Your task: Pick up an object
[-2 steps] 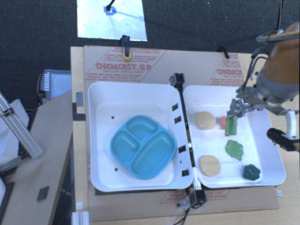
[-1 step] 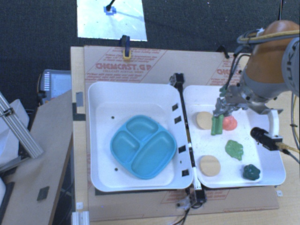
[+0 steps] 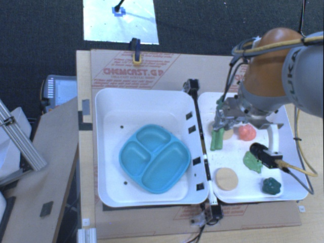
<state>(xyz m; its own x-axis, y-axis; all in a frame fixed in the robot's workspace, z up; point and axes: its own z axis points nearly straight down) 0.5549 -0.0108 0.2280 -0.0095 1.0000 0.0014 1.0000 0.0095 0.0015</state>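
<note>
- Camera view: the arm (image 3: 283, 70) reaches in from the upper right of the frame. The hand (image 3: 221, 121) is over the upper left part of the right bin (image 3: 238, 199), close to the wall beside the left bin (image 3: 111, 115).
- I cannot tell whether the hand is wide or narrow, because the wrist covers it.
- The green stick (image 3: 216, 139) lies just below the hand in the frame, touching it or nearly so. I take it as the target, but I cannot confirm it is gripped.
- Also in that bin are a pink lump (image 3: 246, 132) just right of the hand and a tan disc (image 3: 226, 178) lower down. A green lump (image 3: 250, 162) and a dark green lump (image 3: 271, 186) lie toward the lower right.
- The left bin carries a blue plate (image 3: 154, 158), well apart from the work.
- To do this well, I would centre on the stick across its narrow side and keep off the bin wall. Then I would lift straight up slowly, checking that the stick rises too.
</note>
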